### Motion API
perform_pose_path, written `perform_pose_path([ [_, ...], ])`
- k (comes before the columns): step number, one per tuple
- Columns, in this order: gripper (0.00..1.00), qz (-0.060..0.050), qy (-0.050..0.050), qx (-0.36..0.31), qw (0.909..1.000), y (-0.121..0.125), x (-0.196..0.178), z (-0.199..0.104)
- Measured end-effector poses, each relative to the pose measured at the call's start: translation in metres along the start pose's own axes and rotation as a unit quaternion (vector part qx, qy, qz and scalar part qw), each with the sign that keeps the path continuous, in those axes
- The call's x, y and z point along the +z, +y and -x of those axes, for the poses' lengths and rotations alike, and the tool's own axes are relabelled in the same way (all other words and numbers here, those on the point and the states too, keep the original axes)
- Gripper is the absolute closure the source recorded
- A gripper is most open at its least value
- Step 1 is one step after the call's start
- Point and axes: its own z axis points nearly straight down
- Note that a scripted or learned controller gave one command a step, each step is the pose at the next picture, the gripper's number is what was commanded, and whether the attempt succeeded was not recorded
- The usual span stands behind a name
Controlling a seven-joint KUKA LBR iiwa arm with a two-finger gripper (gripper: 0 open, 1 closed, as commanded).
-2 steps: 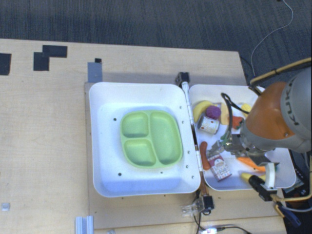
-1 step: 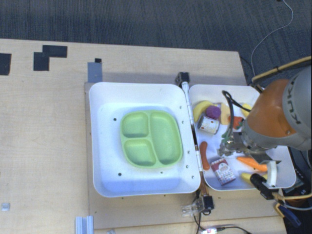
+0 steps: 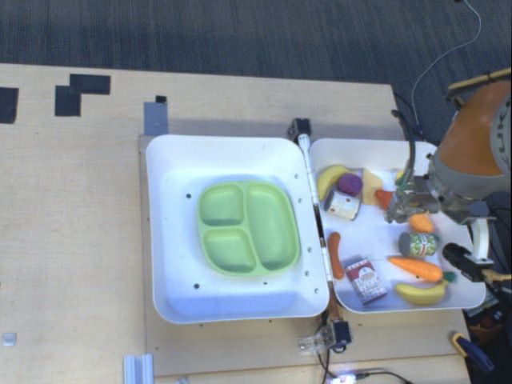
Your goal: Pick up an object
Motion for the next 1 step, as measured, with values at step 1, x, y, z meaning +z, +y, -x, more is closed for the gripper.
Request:
perform_pose_path([
  [1,1.00,0.001,0.001,-0.001,1.0000,0.0201,-0.1380,-0.0349],
])
